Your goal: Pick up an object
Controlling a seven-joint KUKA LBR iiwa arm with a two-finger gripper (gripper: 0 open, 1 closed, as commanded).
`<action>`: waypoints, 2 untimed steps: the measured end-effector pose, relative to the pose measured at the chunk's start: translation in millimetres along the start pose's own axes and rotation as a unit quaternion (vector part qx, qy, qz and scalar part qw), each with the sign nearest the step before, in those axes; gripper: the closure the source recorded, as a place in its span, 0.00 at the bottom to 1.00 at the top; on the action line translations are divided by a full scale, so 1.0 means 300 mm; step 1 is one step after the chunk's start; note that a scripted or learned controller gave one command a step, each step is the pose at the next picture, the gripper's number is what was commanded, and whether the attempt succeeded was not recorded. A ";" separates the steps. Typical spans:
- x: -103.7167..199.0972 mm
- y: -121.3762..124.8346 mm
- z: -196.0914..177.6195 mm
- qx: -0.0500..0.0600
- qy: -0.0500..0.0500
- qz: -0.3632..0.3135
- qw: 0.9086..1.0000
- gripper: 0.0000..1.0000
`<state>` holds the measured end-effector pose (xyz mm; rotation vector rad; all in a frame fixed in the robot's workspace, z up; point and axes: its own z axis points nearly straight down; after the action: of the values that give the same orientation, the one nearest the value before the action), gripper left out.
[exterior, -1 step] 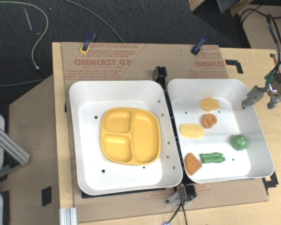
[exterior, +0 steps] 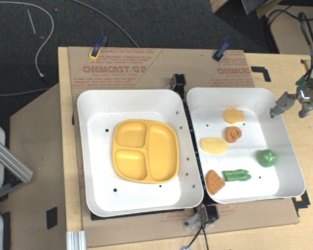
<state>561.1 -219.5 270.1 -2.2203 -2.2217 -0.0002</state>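
My gripper (exterior: pixel 290 111) hangs at the right bin's (exterior: pixel 281 186) far right rim, open, with nothing between its fingers. Several toy foods lie in that bin. A pale yellow biscuit (exterior: pixel 233 115) is nearest the back, with a brown ring-shaped pastry (exterior: pixel 233 134) just in front of it. A yellow oval piece (exterior: pixel 214 145) lies towards the left wall. A green round fruit (exterior: pixel 267 158) sits on the right, below the gripper. At the front lie a green bean pod (exterior: pixel 236 175) and a waffle (exterior: pixel 215 182) side by side.
The left bin (exterior: pixel 94 191) holds a yellow divided plate (exterior: pixel 146 151) in its middle. Blue clamps (exterior: pixel 97 47) (exterior: pixel 221 50) grip the cardboard base at the back. Cables trail on the dark floor at the upper left.
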 end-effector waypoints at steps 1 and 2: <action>0.029 -0.006 0.200 0.003 0.002 0.000 1.000 0.00; 0.058 -0.013 0.402 0.004 0.002 0.000 1.000 0.00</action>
<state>557.1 -202.0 149.6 -2.2148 -2.2160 0.0040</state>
